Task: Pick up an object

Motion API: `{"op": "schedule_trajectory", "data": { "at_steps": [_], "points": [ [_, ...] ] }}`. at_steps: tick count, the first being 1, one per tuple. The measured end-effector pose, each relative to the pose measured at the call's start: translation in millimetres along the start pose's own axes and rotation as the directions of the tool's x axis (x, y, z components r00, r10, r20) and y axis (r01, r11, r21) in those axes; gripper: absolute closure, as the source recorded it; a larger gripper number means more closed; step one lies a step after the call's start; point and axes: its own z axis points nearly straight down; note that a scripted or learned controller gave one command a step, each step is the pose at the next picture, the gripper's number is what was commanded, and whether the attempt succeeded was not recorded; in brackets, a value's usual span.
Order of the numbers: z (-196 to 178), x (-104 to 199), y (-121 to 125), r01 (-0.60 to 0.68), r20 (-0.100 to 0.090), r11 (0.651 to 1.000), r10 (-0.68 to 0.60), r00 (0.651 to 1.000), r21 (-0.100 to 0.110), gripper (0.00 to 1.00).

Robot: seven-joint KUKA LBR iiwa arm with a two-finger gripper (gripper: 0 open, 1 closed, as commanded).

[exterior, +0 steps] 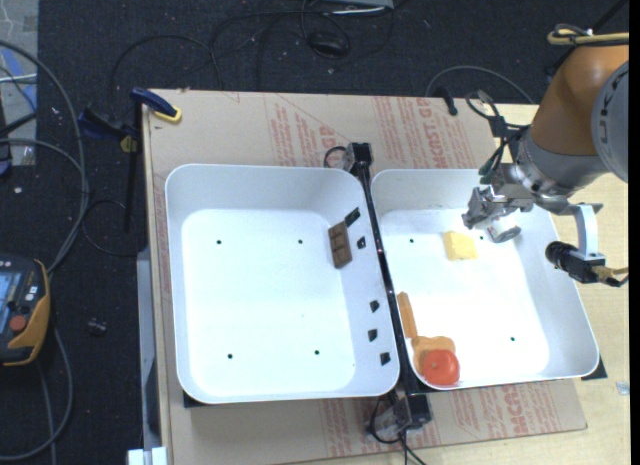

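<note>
Fingers: couldn't tell if spread or pinched
Gripper (490,215): hovered over right bin (560,298), just beside yellow block (460,245)
Brown bar (341,246): left bin (200,283)

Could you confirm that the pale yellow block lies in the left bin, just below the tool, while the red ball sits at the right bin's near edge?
Not quite: the camera view shows the pale yellow block in the right bin, not the left. It does lie just below the tool, and the red ball sits at the right bin's near edge.

Three things lie loose — brown block (341,246) in left bin, yellow piece (460,245) and orange-red brush (428,348) in right.
</note>
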Motion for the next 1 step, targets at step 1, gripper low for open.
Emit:
{"op": "schedule_trajectory", "data": {
  "at_steps": [1],
  "points": [
    [-42.5, -2.7, 0.2, 0.000, 0.000, 1.000, 0.000, 1.000, 0.001, 1.00]
  ]
}}
